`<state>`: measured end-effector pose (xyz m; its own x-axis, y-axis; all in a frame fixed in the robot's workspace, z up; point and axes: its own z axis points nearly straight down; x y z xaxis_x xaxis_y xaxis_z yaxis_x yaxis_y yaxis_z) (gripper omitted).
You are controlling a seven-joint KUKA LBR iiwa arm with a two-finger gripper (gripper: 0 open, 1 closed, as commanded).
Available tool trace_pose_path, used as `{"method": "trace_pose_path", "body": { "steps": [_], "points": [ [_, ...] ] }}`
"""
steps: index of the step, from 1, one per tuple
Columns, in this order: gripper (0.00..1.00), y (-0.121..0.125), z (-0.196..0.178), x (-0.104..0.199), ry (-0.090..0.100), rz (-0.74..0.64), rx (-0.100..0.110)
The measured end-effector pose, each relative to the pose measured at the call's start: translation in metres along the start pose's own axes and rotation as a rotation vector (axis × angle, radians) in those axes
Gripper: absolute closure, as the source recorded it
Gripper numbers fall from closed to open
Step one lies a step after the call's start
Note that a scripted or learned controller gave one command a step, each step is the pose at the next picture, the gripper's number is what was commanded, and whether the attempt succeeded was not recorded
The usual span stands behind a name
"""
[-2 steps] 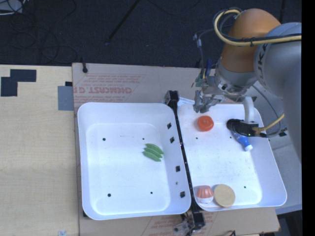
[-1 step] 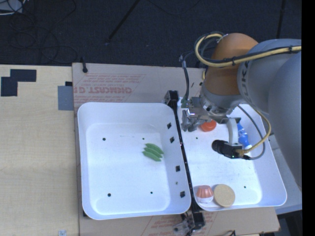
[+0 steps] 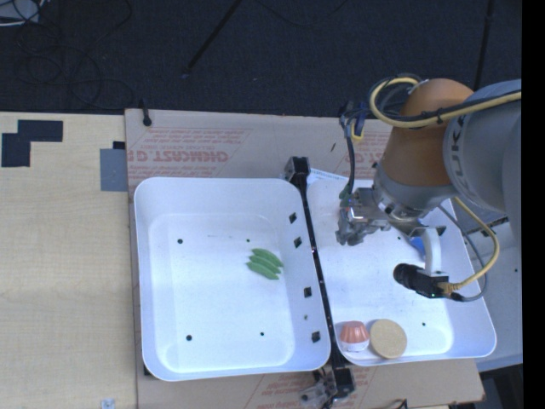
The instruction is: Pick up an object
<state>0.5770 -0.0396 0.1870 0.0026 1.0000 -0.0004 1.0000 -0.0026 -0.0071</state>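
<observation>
Near the front edge of the right bin point(image 3: 477, 339), a tan disc point(image 3: 388, 337) lies just beside a pink-and-white object point(image 3: 353, 336). The left bin point(image 3: 153, 313) holds a green object point(image 3: 265, 263) near its centre. Farther back, the tool point(image 3: 349, 233) hangs over the right bin's left part; whether it is apart or together cannot be told.

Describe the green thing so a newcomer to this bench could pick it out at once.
Start at the left bin, the one away from the arm. On its floor, right of the middle and near the divider between the two bins, lies a small green pod-like object. It lies alone there, and its green marks it off from the pink-and-white piece and the tan disc in the right bin.
</observation>
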Motion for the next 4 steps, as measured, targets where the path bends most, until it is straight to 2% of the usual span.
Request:
{"method": "trace_pose_path", "body": {
  "steps": [1,2,3,4],
  "points": [
    [0.0,0.002,0.0,0.001,0.001,0.0,-0.003],
    [0.0,0.028,0.087,-0.05,-0.001,0.0,0.0],
    [0.0,0.069,0.093,-0.082,-0.001,-0.003,-0.008],
    [1.0,0.064,0.085,-0.082,0.003,-0.001,0.011]
  ]
}}
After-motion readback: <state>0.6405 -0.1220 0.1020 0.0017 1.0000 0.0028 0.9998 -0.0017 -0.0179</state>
